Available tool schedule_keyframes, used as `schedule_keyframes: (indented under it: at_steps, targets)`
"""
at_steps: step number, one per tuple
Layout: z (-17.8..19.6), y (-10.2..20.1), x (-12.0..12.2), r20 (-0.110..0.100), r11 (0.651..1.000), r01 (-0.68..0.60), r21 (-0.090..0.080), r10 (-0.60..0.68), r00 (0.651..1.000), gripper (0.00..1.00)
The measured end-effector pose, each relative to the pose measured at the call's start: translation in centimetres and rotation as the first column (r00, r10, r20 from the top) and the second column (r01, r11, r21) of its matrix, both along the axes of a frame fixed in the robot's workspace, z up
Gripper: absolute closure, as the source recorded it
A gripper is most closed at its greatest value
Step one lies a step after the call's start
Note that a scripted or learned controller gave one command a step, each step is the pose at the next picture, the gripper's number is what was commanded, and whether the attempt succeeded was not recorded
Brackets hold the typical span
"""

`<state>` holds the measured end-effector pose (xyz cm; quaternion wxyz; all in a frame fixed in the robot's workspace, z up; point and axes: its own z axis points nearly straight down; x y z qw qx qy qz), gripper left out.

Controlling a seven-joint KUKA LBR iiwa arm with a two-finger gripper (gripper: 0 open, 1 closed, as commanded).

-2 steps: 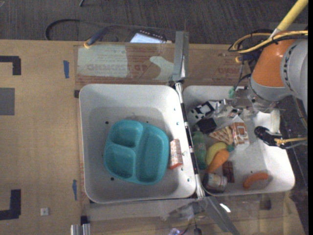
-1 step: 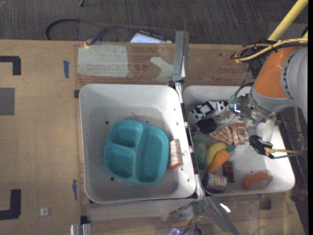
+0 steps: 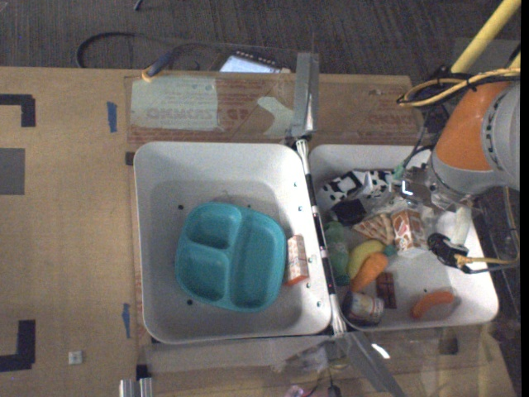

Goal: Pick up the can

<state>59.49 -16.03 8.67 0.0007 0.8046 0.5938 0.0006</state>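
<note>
Can [image 3: 363, 308]: lower centre of frame, on its side in the right bin [image 3: 483, 304], crowded against the lower-left corner wall, long axis running left-right, carrot [image 3: 369, 270] just above, open floor toward the lower right; jaws [image 3: 417, 190] above the clutter, state indiscernible.

Two white bins: left bin [image 3: 157, 222], right bin [image 3: 483, 304]. One teal tray [image 3: 231, 259] in the left bin, plus one small orange box [image 3: 297, 260] at centre frame. Lower right: one can [image 3: 364, 308], one carrot [image 3: 369, 271], one yellow fruit [image 3: 361, 253], one orange sausage-shaped piece [image 3: 433, 303], one black-and-white toy [image 3: 355, 185], one brown block [image 3: 387, 289], possibly chocolate.
</note>
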Motion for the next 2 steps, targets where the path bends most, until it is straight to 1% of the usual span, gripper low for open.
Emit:
schedule_keyframes:
  at_steps: [1,2]
  targets:
    - [-0.2,-0.4,5.7,-0.074,1.0,-0.015,0.014,0.016,0.997,0.0]
    - [1.7,0.6,4.5,-0.033,0.994,0.108,0.001,-0.108,0.994,0.0]
